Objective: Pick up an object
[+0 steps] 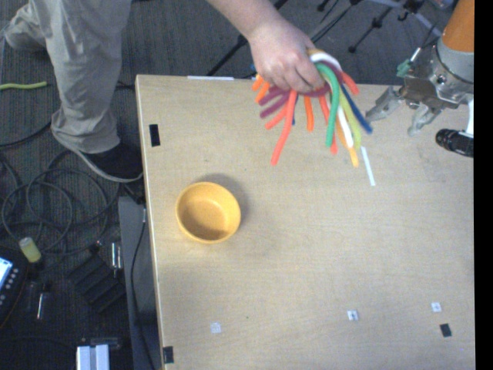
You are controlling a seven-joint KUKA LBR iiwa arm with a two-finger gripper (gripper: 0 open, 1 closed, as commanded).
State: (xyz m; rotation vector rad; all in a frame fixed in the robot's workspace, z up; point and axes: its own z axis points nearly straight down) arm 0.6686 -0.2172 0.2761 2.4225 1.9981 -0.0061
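The pincer (399, 112) is at the upper right of the camera view, hanging from the grey arm with its orange band (471, 15) at the top right corner. Its two metal fingers (383, 106) are spread apart, so it is released and nothing sits between them. It hovers above the far right part of the table (308, 284), a light wooden surface.

Just to the left of the pincer, a person's hand (285, 56) reaches in from the top of the view. This hand grips a bundle of coloured flexible sticks (316, 114): orange, red, purple, green, yellow, blue and white ones. They fan out downwards from the fist and hang over the table. The blue and yellow ends come near the left finger of the pincer, but I cannot tell if they touch it. One thin white stick (367, 166) points lower than the others, toward the middle of the table.

Well apart from the pincer, on the left part of the table, stands a yellow bowl (208, 212). It is upright and open to the top.

Beside the table on the left, there are the legs of the person (85, 60) in grey trousers, and black cables (46, 199) lie on the dark floor.
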